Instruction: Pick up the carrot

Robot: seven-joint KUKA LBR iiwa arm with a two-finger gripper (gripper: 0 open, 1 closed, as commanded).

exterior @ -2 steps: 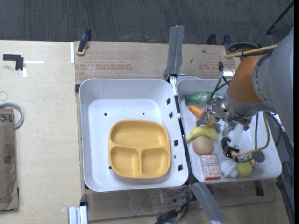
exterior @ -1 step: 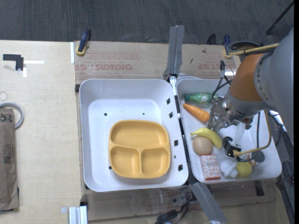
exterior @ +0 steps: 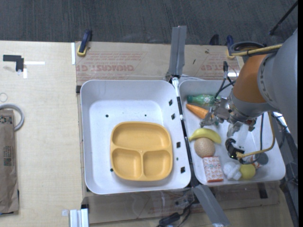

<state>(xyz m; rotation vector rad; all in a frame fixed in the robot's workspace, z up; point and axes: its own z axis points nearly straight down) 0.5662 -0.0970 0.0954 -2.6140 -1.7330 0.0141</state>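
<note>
Two shallow white bins side by side on a worktop (exterior: 42, 126), seen from above at a slant. The left bin (exterior: 94, 98) contains a yellow tray (exterior: 141, 151) with three compartments, lying flat near the bin's centre. The right bin (exterior: 277, 167) holds the loose items. The carrot (exterior: 196, 110) lies in the upper left part of the right bin, close to the wall shared with the left bin, its thick end pointing toward the gripper (exterior: 210, 117). Just above the carrot is a green item (exterior: 201, 99); below it are a banana (exterior: 205, 135) and, touching the banana's underside, a round tan fruit (exterior: 204, 147). Further down stand a small red-and-white carton (exterior: 213, 169), a crumpled white item (exterior: 232, 170) and a small yellow-green fruit (exterior: 247, 171). The arm (exterior: 265, 79), grey with an orange band, enters from the right and descends into the right bin. The gripper sits just beside the carrot's right end, between carrot and banana; whether it touches the carrot cannot be told, and whether it is released or clenched cannot be told from this view. The carrot rests on the bin floor
</note>
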